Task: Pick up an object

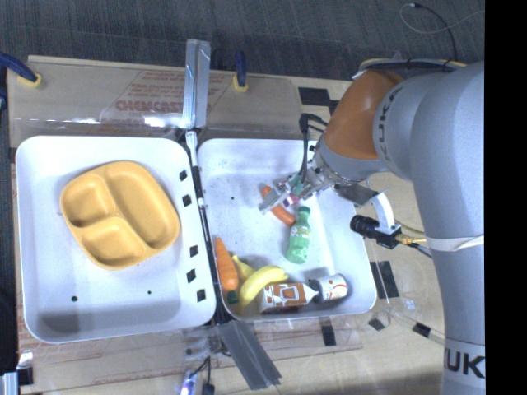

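Note:
My gripper (pixel 282 196) is low in the right bin (pixel 247 159), near its middle. It sits right over a small orange object (pixel 283 215), which pokes out on either side of it. Whether that object is held cannot be made out. Just below the gripper, a green bottle (pixel 300 235) lies on the bin floor. Along the bin's front edge lie a carrot (pixel 226 266), a banana (pixel 262 282) and a brown bottle (pixel 300 293) with a white and red cap end.
The left bin (pixel 41 286) holds a yellow divided plate (pixel 119 212). A metal divider (pixel 196 89) stands between the bins at the back. The arm's grey body and orange band (pixel 362 122) overhang the right bin's right side.

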